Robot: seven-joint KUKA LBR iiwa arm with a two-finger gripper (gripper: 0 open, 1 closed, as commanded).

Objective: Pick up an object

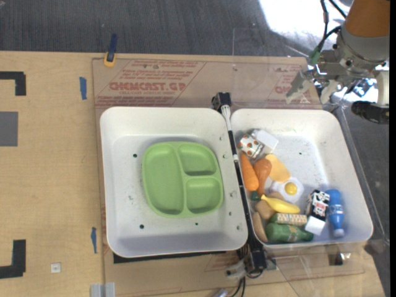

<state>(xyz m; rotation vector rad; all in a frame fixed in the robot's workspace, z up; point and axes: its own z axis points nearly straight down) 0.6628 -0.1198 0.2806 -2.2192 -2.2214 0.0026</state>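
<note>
I see the toy foods heaped in the right bin (346,166), lower right of frame: an orange carrot (249,173), a yellow banana (279,204), a fried egg (291,188). A blue bottle (335,213) lies by the bin's right wall, a green piece (288,232) nearest the bottom edge.

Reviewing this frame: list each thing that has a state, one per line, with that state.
green divided tray: flat in the left bin, compartments bare
blue bottle: lying on its side in the right bin
carrot: lying among the toy food pile
banana: lying in the pile
gripper: raised behind the right bin, holding nothing visible
</note>
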